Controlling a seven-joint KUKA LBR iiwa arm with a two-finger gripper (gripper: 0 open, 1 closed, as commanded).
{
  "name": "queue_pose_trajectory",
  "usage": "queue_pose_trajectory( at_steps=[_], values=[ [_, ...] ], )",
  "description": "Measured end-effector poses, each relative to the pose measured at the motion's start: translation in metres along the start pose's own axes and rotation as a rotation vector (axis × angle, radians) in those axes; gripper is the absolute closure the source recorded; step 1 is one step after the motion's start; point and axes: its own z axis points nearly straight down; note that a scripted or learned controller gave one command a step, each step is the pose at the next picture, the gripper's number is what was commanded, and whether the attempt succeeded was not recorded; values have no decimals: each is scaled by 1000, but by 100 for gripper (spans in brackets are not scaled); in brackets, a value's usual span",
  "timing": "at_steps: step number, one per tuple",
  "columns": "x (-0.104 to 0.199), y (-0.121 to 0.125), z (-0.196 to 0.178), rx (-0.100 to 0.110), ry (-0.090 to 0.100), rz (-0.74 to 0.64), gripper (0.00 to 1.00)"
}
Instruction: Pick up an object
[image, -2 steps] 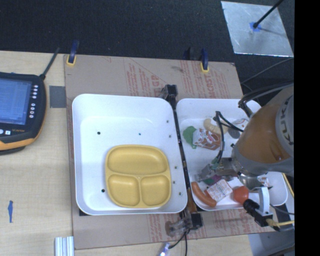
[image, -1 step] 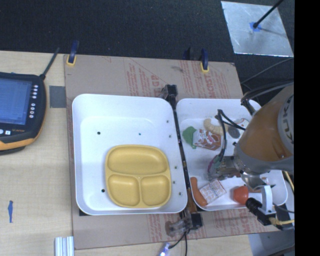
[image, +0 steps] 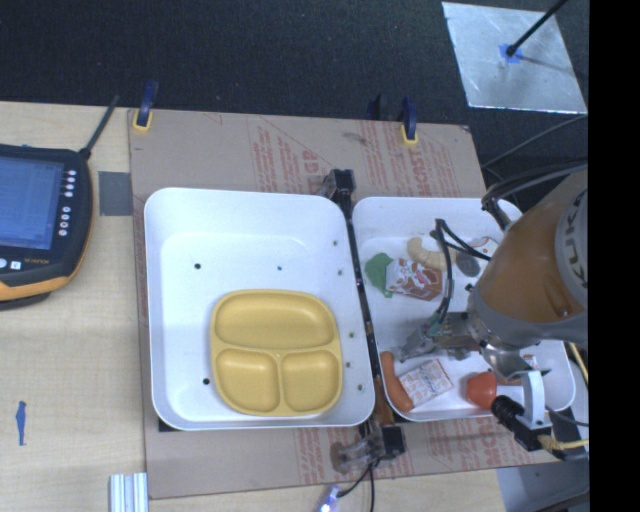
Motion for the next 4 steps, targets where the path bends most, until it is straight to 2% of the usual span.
queue_pose_trajectory(
  at_steps=[1, 2, 3, 4],
  values=[
    [-1, 64, 10, -1, 1, 6, 0],
    [-15, 24, 10, 0, 1, 5, 0],
    [-15, 24, -1, 1, 0, 2, 100],
    [47, 88, -91, -2, 2, 6, 100]
  ],
)
